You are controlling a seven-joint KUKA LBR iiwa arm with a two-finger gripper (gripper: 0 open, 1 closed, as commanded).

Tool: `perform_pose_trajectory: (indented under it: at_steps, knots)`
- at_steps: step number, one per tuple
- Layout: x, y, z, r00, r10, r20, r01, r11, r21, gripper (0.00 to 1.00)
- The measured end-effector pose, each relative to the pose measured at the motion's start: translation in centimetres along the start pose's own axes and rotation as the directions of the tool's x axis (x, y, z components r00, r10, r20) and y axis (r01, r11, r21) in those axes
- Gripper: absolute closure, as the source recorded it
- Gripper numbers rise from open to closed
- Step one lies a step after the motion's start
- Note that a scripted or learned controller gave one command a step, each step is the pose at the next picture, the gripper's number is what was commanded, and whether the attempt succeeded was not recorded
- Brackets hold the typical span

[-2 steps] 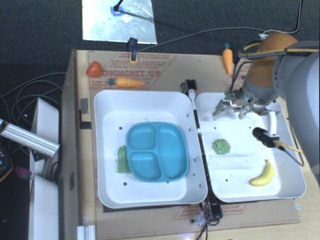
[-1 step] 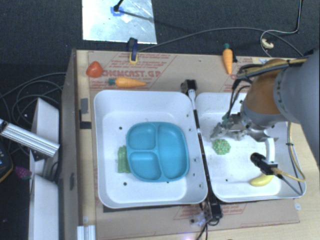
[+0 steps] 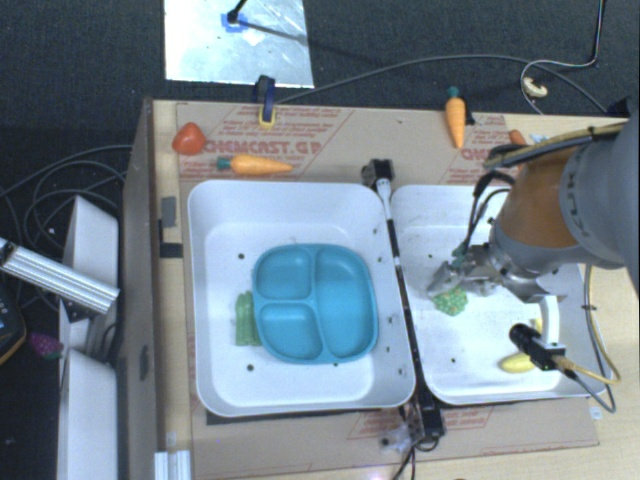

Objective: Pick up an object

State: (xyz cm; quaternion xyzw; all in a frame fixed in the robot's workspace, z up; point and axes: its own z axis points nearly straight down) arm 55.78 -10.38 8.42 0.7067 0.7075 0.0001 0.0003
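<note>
Camera view:
Arm: the grey arm [image 3: 590,208] reaches in from the right over the right bin [image 3: 430,218], its orange band above the wrist.
Gripper: the gripper [image 3: 447,281] sits low near the middle of the right bin, just above a small green object [image 3: 452,302].
Claw state: I cannot tell whether it is open or closed; the tip is too small and blurred against the white floor.
Task's thing: the green object lies on the right bin's floor, toward its left wall and a little front of centre, touching or just under the tip.
Other candidate: a yellow object [image 3: 517,364] lies near the right bin's front right corner, beside a black part of the arm's cabling.
Left bin: the left bin [image 3: 230,218] holds a blue 3-compartment plate [image 3: 315,303] at its centre and a green piece [image 3: 244,320] against the plate's left edge.
Bench: 2 carrots [image 3: 255,165] lie along the back edge of the bench, outside the bins.
Doing the step well: I judge this a descent onto the green object. Centre over it, go down to the floor, close firmly, then lift straight up, clear of the left wall.
</note>
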Motion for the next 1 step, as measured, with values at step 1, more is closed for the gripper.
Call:
perform_pose_trajectory:
  at_steps: [1]
  knots:
    - [0.01,0.13,-1.13,1.0,-0.001,0.0,0.001,1.0,-0.003,1.0]
